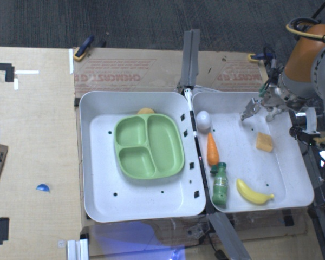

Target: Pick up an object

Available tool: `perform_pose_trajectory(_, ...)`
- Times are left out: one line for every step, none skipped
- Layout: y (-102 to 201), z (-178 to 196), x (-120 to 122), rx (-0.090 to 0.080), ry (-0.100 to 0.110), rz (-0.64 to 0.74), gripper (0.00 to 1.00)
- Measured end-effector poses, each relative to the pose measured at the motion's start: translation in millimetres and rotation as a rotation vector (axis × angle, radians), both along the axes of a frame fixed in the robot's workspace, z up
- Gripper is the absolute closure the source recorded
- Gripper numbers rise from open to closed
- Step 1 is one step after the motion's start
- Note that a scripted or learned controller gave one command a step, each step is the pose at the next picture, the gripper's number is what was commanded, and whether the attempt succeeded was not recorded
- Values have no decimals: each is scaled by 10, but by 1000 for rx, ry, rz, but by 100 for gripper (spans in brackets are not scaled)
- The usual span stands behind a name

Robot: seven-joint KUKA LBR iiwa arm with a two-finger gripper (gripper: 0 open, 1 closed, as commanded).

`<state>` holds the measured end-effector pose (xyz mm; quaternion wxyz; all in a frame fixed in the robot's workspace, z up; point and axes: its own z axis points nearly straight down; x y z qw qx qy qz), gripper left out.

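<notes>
Two fingers spread, gripper (258, 110) empty near right bin's (292, 199) back edge.

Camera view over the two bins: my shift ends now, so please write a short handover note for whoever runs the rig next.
Pincer: above the back of the right bin, nothing seen between its fingers.
Right bin: white egg, carrot, green bottle, banana, tan block.
Left bin: green divided plate, a yellowish thing behind it.
Done: nothing lifted.
Left: pick up an object; the tan block lies nearest.
</notes>
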<state>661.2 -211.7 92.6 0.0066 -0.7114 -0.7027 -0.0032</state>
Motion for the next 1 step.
perform_pose_trajectory(33, -1, -658, -14, -6, 132, 0)
